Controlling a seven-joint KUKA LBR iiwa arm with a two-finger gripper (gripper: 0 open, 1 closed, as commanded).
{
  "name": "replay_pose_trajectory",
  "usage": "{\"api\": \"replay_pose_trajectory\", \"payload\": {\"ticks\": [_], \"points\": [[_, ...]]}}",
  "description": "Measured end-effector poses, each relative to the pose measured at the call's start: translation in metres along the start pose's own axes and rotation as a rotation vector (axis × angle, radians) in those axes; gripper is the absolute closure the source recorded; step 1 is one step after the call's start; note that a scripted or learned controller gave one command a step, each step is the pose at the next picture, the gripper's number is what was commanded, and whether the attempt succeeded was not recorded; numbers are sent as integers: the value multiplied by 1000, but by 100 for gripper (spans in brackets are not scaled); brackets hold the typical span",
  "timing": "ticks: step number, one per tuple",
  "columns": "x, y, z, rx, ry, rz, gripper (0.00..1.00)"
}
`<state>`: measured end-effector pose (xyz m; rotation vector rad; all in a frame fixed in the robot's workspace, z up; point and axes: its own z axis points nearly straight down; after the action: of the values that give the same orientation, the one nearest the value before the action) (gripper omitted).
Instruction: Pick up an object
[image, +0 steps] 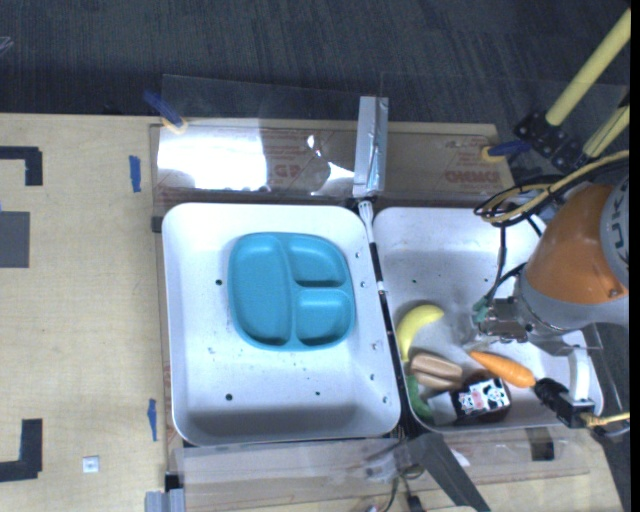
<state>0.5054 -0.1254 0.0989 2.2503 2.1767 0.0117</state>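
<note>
Two white bins sit side by side on a pale wooden bench. Right bin (440, 240) holds a carrot (503, 367), banana (418, 324), bread roll (436, 368) and small black carton (482, 398), crowded near its front. Gripper (497, 322) hovers just above the carrot; its opening I cannot tell. Crowding could spoil a grasp. Left bin (200, 300) holds a blue divided tray (291, 289).

Wooden bench (70, 300), L white bin (190, 300) & R white bin (440, 245) side by side on it

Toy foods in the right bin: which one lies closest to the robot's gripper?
The orange carrot. It lies just below the gripper, while the yellow banana and the hot dog sit further left.
</note>
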Motion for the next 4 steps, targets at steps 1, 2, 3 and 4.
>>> {"api": "replay_pose_trajectory", "payload": {"ticks": [1,2,3,4], "points": [[0,0,1,1,0,0,0],[-7,-14,6,-23,-4,-249,0],[-6,-15,-3,-20,-4,-250,100],[48,-24,-88,7,4,-143,100]]}}
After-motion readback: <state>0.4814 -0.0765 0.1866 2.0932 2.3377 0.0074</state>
